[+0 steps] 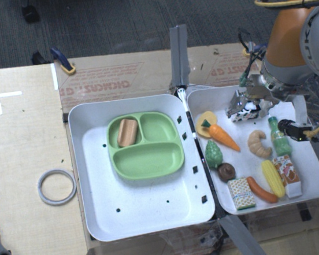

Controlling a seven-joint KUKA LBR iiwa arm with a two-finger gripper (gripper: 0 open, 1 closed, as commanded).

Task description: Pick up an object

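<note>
In the left bin (95, 214) a green tray (146, 145) holds a bread roll (127, 132). The right bin (316, 188) holds light, rigid toy food; the carrot (223, 136), near its left wall, suits a mid-body pinch. The gripper (243, 108) hovers by the far edge; whether the jaws are open, I cannot tell

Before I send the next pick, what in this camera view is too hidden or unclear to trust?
- Two-finger gripper: too small and cluttered to tell its finger state or whether it holds anything.
- Small black-and-white object beneath it: mostly covered by the gripper, identity unclear.
- Green plastic bottle: label too small to read.
</note>
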